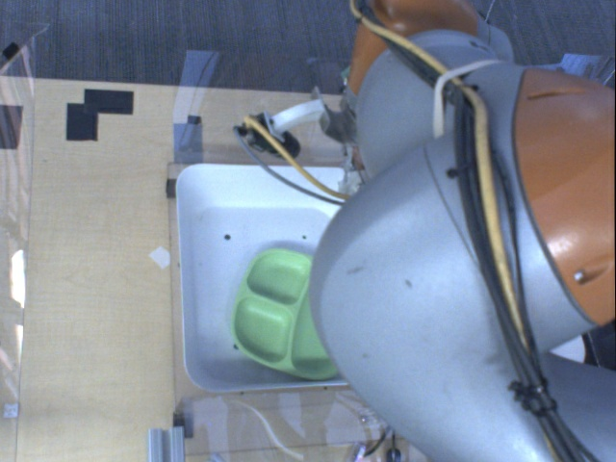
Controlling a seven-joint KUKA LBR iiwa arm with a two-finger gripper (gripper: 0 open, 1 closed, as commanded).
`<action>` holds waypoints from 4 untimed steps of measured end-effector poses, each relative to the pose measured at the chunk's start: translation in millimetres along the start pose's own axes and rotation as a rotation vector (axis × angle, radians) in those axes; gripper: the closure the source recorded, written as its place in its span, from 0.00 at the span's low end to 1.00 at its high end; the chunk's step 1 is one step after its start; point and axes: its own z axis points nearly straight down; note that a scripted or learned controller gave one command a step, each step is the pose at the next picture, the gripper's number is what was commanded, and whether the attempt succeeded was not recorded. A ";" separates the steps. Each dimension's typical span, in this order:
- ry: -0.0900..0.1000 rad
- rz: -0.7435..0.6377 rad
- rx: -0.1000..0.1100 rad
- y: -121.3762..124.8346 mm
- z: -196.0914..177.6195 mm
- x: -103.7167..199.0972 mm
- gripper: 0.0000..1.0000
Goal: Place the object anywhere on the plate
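Note:
A light green plate (272, 308) with divided compartments lies in the lower part of the left white bin (207, 258); its right side is hidden behind the arm. The two compartments I can see hold nothing. The big grey arm with its orange band (462, 258) covers the right half of the view and reaches over the bins. Its gripper and any object to place are hidden by the arm's body.
Yellow and white cables (289, 147) loop over the bin's far rim beside a white fitting. The wooden bench (87, 258) stretches to the left, with a black marker (96, 112) at the back. Clear plastic sheets stand at the far left edge.

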 end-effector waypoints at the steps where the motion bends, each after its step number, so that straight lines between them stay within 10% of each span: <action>1: -0.002 -0.122 -0.005 -0.8 -10.2 -16.7 1.00; 3: -0.004 -0.584 -0.002 -136.0 13.4 -123.2 1.00; 4: -0.005 -0.584 -0.002 -136.1 13.6 -123.2 0.00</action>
